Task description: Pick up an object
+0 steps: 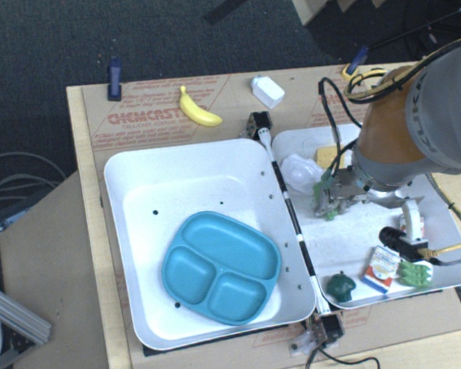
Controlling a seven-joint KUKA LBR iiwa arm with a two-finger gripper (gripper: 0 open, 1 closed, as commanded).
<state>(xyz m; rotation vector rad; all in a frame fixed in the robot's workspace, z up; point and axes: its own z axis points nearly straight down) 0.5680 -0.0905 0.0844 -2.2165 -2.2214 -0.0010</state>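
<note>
One blue divided tray (220,266), two white bins (129,231).

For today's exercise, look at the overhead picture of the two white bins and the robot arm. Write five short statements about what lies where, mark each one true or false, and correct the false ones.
1. The blue divided plate lies in the left bin. True.
2. The banana lies inside the right bin. False: it lies on the bench beyond the left bin, outside both.
3. The gripper is over the right bin. True.
4. The dark green object sits on the blue divided plate. False: it is in the right bin, near its front edge.
5. The arm carries the white block. False: the block rests on the bench near the banana.
</note>
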